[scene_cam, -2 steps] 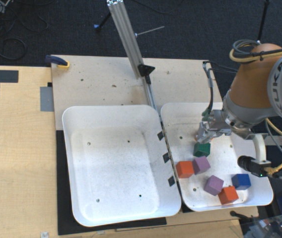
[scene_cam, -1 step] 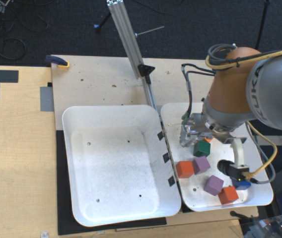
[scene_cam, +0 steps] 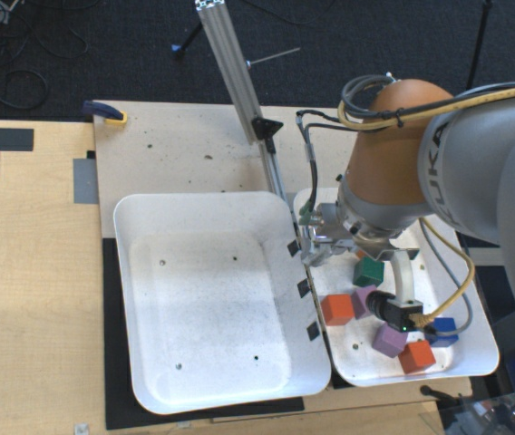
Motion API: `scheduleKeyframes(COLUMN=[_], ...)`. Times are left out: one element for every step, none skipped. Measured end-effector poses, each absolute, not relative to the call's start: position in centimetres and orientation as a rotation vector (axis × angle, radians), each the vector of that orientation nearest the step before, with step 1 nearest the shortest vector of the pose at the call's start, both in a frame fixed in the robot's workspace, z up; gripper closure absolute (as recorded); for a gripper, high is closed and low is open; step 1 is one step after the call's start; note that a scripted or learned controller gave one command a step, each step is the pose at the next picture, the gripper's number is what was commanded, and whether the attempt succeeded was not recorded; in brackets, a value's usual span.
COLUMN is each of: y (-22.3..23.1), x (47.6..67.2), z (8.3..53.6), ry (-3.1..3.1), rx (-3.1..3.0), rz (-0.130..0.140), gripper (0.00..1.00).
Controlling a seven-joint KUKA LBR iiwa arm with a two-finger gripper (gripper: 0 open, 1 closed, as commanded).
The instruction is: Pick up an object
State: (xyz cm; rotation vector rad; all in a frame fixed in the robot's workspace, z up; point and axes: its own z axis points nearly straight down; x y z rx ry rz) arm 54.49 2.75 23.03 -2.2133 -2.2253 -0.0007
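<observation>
- While resting flat on the worktop (scene_cam: pixel 167 152), furthest left: left bin (scene_cam: pixel 203 306), white, shallow, faintly speckled inside.
- Just beside it, right bin (scene_cam: pixel 475 352), far half covered by the grey arm (scene_cam: pixel 475 179).
- Low over the right bin's middle: gripper (scene_cam: pixel 363 250), tucked beneath the orange band (scene_cam: pixel 389 161); cannot tell whether apart or together.
- Below and left of the gripper, near the bin's left wall: orange cube (scene_cam: pixel 337 309), lying free.
- Right beneath the gripper: green block (scene_cam: pixel 369 271), top edge cut off by the wrist; touching it or merely close, impossible to tell.
- Just nearer than that: pink block (scene_cam: pixel 364 297), partly masked.
- Toward the near rim: purple block (scene_cam: pixel 389 340), tilted; red cube (scene_cam: pixel 417 356); blue block (scene_cam: pixel 443 331), half hidden.
</observation>
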Motion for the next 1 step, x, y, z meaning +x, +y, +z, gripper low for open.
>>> scheduleKeyframes(y=[8.30], x=[53.89], z=[22.59], ry=[-2.223], rx=[-2.214], rz=[0.003], gripper=[1.00])
